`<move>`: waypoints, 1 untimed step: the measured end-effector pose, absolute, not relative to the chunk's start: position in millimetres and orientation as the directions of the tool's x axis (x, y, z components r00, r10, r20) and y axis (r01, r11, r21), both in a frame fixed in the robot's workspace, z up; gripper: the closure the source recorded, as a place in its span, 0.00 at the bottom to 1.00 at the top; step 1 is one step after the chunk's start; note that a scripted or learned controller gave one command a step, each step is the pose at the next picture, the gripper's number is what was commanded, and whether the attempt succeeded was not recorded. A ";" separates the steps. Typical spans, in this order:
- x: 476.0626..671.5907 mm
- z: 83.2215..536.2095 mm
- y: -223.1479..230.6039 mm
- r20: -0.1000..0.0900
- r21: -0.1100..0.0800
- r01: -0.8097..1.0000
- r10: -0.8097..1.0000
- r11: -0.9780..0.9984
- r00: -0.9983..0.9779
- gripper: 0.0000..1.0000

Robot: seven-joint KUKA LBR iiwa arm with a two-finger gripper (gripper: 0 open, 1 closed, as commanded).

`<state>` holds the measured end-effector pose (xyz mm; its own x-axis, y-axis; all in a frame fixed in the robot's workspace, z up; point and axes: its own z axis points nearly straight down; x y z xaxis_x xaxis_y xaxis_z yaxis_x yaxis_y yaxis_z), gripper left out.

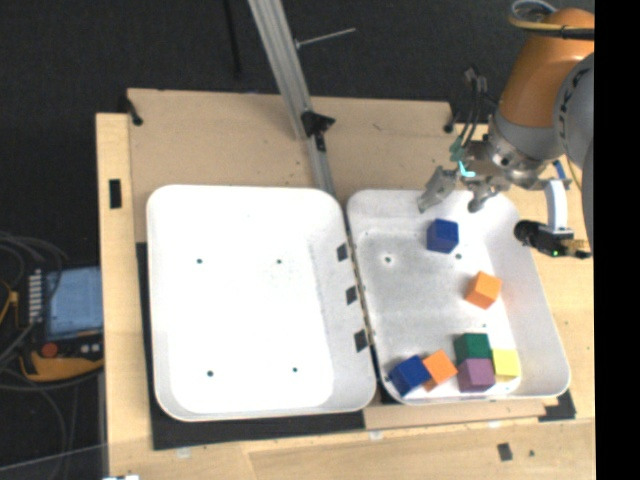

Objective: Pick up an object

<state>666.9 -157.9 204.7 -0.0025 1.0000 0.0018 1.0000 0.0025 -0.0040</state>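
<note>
My gripper (pixel 457 194) hangs open over the far edge of the right bin (pixel 400 298), its two grey fingers (pixel 436 188) spread apart with nothing between them. A dark blue cube (pixel 442 235) lies just below and slightly left of the fingertips, apart from them. An orange cube (pixel 483 290) sits further down the bin's right side. Along the near edge lies a cluster: a blue cube (pixel 409 373), an orange cube (pixel 439 367), a green cube (pixel 473 347), a purple cube (pixel 476 373) and a yellow cube (pixel 506 364).
The left bin (pixel 240 298) lies beside the right one, with small clips along their shared rim. A slanted metal pole (pixel 290 78) rises behind the bins. A black fitting (pixel 540 236) sticks out at the right bin's right rim.
</note>
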 end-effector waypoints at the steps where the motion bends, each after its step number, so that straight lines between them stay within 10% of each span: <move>1: 667.8 208.2 -159.0 -0.003 0.000 1.000 1.000 0.005 -0.005 0.00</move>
<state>667.8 -159.0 208.2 -0.0048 1.0000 -0.0028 1.0000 0.0048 0.0001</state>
